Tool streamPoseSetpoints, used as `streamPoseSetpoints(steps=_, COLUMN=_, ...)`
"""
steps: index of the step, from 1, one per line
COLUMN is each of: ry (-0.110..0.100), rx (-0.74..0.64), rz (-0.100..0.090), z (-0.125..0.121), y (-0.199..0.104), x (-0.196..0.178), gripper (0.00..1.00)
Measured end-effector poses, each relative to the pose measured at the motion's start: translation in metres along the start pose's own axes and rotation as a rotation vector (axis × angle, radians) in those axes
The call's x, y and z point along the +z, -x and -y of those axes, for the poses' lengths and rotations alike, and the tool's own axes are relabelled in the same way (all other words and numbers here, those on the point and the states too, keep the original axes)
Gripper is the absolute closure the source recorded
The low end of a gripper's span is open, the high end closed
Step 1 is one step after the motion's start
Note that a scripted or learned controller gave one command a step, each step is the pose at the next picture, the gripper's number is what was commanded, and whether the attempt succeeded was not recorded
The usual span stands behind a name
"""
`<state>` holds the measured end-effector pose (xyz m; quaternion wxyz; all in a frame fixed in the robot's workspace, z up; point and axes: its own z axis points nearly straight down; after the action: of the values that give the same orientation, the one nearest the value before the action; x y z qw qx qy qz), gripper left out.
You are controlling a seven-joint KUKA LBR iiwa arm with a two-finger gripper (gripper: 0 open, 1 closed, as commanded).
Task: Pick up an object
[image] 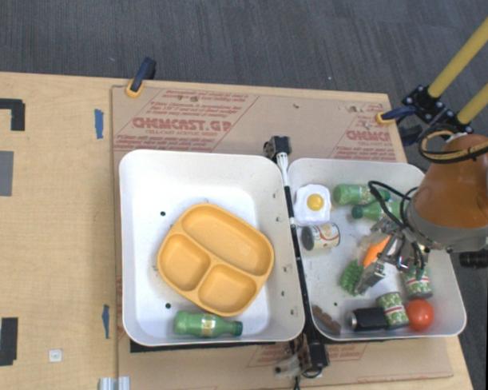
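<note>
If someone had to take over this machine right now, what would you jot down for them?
Gripper: low in the right bin, among the toys; whether it has caught anything cannot be told.
Right bin: fried egg toy, small can, green bottle, red tomato, black block, orange piece by the gripper.
Left bin: yellow divided plate and a lying green bottle.
Done: nothing visibly lifted.
Left: grasp one object and raise it.

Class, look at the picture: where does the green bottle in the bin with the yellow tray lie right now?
The green bottle lies on its side in the left bin, along its near edge, just below the yellow divided tray.
</note>
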<state>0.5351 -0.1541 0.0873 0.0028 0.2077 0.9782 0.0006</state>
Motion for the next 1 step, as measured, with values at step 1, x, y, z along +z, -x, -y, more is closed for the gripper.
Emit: streamPoseSetpoints(steps=1, ry=0.002, rx=0.001, rz=0.002, z=-0.0009, y=0.0010, x=-0.0115, gripper=1.00)
